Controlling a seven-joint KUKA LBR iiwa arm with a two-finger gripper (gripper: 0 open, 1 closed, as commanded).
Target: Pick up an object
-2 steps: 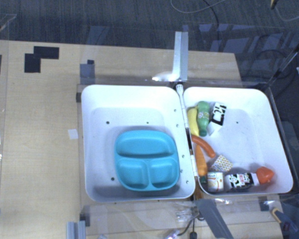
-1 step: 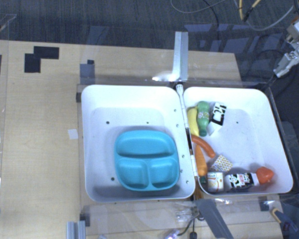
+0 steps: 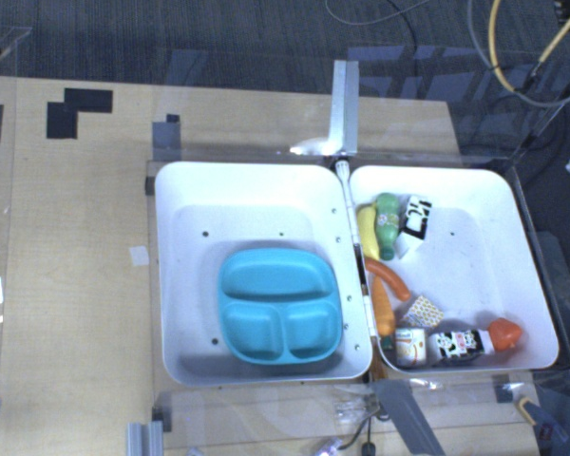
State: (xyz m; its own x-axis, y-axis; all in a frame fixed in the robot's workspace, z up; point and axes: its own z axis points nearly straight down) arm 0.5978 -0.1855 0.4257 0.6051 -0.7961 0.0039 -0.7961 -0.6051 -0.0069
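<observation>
A blue divided plate (image 3: 280, 304) lies in the left bin (image 3: 199, 207). The right bin (image 3: 475, 226) holds several small items along its left wall and front edge. A yellow banana (image 3: 367, 233) lies beside a green bottle (image 3: 388, 224) and a black-and-white packet (image 3: 416, 218). An orange sausage-like piece (image 3: 390, 280) and a carrot (image 3: 383, 310) lie below them, next to a small patterned packet (image 3: 424, 308). A small can (image 3: 409, 346), a black-and-white bottle (image 3: 456, 344) and an orange-red object (image 3: 504, 333) line the front.
A metal post (image 3: 346, 107) stands behind the seam between the bins. Cables (image 3: 513, 36) hang at the upper right. Wooden bench surface (image 3: 66, 274) stretches to the left of the bins.
</observation>
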